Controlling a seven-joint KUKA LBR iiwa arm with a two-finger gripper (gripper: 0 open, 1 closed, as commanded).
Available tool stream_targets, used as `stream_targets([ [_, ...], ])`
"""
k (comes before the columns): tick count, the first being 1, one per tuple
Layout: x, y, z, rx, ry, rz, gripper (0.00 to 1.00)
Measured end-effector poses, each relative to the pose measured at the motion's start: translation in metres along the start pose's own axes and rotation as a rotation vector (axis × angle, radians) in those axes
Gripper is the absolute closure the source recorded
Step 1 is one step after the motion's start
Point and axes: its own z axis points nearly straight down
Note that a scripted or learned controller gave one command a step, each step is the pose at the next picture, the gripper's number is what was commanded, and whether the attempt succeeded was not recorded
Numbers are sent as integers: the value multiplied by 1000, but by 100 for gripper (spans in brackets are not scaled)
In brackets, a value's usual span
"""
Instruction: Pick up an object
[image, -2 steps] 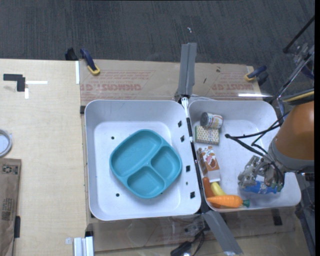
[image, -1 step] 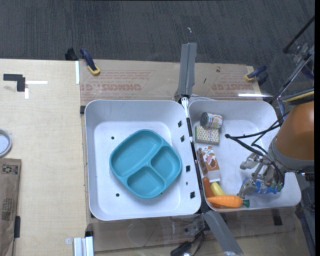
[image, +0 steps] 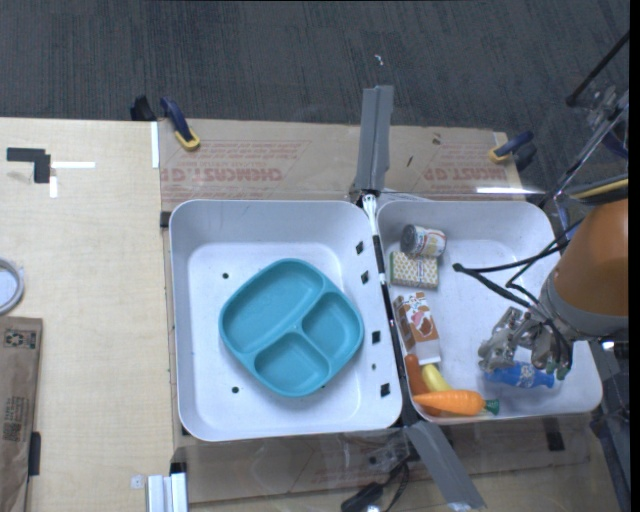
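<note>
My gripper (image: 518, 348) hangs low in the right bin (image: 480, 290), near its front right corner. Just beneath and in front of it lies a blue object (image: 522, 377), partly hidden by the gripper. Along the bin's left side sit a small can (image: 423, 240), a tan waffle-like block (image: 414, 269) and a brown and white packet (image: 419, 328). At the front lie an orange carrot (image: 452, 402) and a yellow piece (image: 432, 378).
The left bin (image: 200, 300) holds a blue divided plate (image: 291, 326). A grey divider post (image: 375, 140) stands behind the two bins. Black cables (image: 500, 280) trail from the arm across the right bin. Clamps hold cardboard at the back.
</note>
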Motion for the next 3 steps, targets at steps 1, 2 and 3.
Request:
stream_targets([
  [1, 0, 0, 0, 0, 0, -1, 0],
  [2, 8, 15, 16, 2, -2, -300, 0],
  [3, 7, 15, 7, 1, -4, -295, 100],
])
